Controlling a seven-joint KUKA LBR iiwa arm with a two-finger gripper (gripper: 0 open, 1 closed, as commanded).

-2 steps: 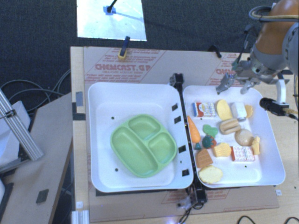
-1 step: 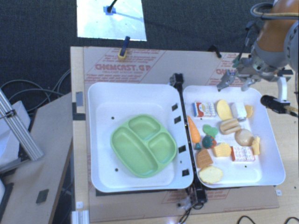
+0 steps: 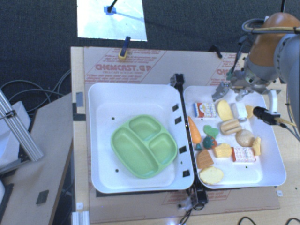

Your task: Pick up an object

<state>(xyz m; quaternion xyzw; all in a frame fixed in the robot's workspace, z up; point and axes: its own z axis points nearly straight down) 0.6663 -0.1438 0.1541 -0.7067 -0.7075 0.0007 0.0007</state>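
Gripper (image 3: 230,91) hovers above right bin's (image 3: 274,172) far edge, fingers spread, nothing held. Approach step; next, descend onto the yellow piece (image 3: 225,110) and close.

Grey KUKA arm with an orange wrist band

The arm (image 3: 286,55) has smooth, rounded grey casings, with a glossy orange band (image 3: 272,36) swelling like a dome above the wrist. A grey ring sits around the top of that band, and thin dark cables loop out from it and run down the side toward the wrist. Below the orange, the wrist narrows into a grey metallic block with darker seams. From it hang pale grey, angular finger pieces of the gripper (image 3: 230,92), matte and slim. A black cylindrical fitting (image 3: 263,115) with a cable trailing from it juts out beside the lower grey casing.
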